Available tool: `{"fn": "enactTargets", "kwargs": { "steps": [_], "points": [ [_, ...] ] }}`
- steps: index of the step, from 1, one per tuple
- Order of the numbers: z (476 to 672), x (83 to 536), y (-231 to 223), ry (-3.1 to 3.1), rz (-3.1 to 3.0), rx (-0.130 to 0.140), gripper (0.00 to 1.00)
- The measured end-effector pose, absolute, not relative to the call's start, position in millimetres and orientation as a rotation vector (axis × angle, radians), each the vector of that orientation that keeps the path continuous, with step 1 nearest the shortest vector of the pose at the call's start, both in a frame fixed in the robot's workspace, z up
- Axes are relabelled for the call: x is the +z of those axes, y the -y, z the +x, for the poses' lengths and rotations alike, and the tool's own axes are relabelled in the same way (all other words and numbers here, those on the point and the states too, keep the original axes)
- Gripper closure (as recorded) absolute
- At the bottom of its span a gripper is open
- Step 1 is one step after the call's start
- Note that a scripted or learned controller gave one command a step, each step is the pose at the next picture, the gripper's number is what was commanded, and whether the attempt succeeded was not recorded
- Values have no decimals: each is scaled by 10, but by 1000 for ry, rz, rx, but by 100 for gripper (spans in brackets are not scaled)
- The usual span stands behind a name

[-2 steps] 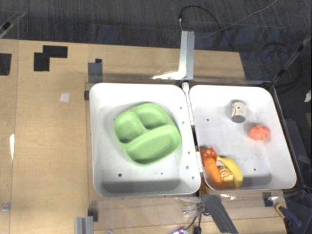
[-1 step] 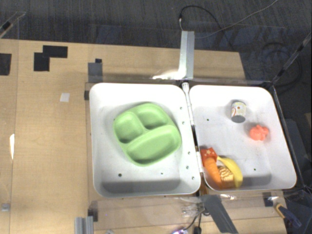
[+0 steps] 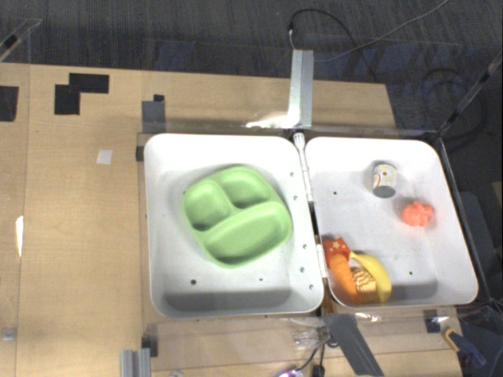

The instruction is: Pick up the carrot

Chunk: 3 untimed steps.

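The carrot lay in the near left corner of the right bin, a short orange piece close against the bin's left wall. A yellow banana curved along its right side, touching or overlapping it, and a small red item with pale spots sat just beyond the carrot's far end, also against the left wall. Something with a printed face was wedged between the carrot and the banana, too small to make out. Farther back in the same bin a small white can stood or lay tilted, well apart from the carrot, and an orange-pink lumpy object rested to its near right, toward the bin's right wall. The left bin held a green divided plate with three compartments, set at an angle near its middle. Both bins sat side by side on the wooden bench, their inner walls touching along a metal divider that rose at the far side. As for the end effector, whether its fingers were apart or together could not be told.
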<state>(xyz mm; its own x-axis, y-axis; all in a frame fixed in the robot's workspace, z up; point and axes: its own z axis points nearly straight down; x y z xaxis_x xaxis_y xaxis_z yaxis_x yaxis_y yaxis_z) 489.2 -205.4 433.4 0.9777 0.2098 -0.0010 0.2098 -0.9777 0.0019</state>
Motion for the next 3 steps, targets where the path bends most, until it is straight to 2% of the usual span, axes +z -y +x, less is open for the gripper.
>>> {"fn": "enactTargets", "kwargs": {
  "steps": [3],
  "points": [
    [4892, 4330, 2054, -334, 3122, -4, 0]
  ]
}}
